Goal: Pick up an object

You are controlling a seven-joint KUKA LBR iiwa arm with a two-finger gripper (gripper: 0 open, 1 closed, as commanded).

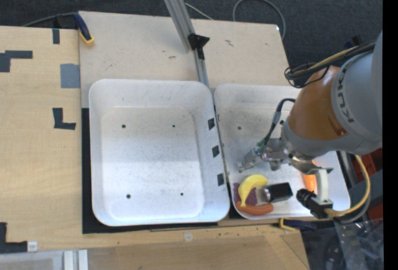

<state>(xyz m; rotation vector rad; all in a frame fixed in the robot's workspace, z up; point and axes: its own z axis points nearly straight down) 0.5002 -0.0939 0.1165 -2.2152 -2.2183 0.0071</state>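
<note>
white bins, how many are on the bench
2: the left bin sits mid-bench; the right bin lies beside it, under the arm, which hides part of it.

Two bins side by side, gripper (256, 160) over right bin (239, 110), banana (250, 185) and black block (280, 191) at its near edge

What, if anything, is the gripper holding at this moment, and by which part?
Nothing shows between the fingers of the gripper. It hangs in the right bin, just above the yellow banana, which lies on the bin floor.
</note>
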